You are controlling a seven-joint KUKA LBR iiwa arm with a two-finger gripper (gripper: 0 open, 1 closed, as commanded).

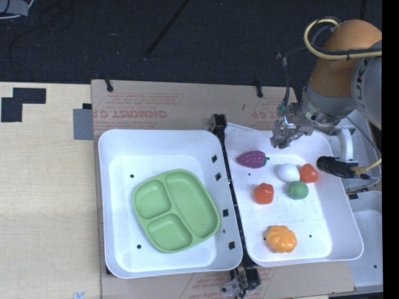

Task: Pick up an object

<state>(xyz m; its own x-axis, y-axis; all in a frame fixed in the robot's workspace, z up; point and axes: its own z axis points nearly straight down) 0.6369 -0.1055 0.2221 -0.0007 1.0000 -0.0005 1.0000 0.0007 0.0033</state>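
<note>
Tool poised over the back of the right bin, nothing grasped; crowded targets invite a missed or double pick.

From where I stand, the arm's metal two-finger tool (288, 131) hangs above the shallow white right-hand bin (340, 242); whether it is released or clenched I cannot tell. The purple grape-bunch toy (252, 159) lies nearest. A white egg-shaped toy (288, 172), small red toy (308, 173) and green round toy (298, 190) sit touching, so a descent there risks nudging neighbours. The pale wooden counter (43, 185) also carries a left bin (106, 167) holding a green divided plate (176, 210).
</note>
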